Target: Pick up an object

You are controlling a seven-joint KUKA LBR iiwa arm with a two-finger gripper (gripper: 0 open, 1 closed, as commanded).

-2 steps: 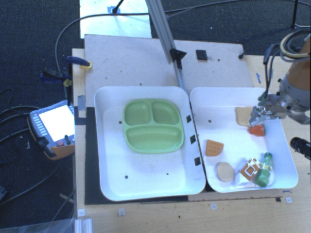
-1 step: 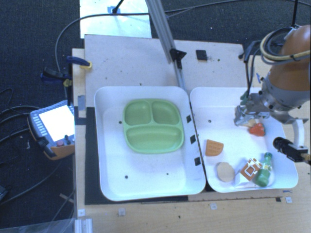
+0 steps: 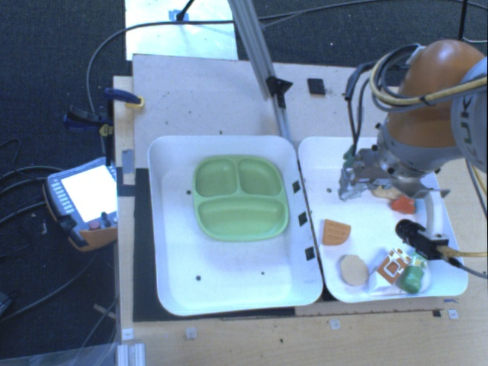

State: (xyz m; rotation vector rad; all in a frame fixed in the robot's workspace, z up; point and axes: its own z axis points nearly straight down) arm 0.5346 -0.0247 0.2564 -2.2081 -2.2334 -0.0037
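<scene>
- The gripper (image 3: 351,185) hung over the upper left part of the right bin (image 3: 320,158). From this slant I could not tell whether it was open or closed.
- The bin floor just beneath it looked bare, so the pick had not yet been made.
- An orange wedge (image 3: 335,232) lay near, at about six o'clock from the gripper, and a tan disc (image 3: 353,270) lay farther along the same line.
- A red piece (image 3: 402,203) sat between three and four o'clock, close under the wrist, and a green-and-white toy (image 3: 404,273) sat at five o'clock.
- The wedge seemed the best choice, being nearest and apart from its neighbours.
- To do it well, the gripper needed to centre over the wedge, span its narrow side and go low (it looked thin) before closing.
- The green plate (image 3: 240,198) in the left bin (image 3: 175,265) — off at nine o'clock — looked too wide to grasp.
</scene>
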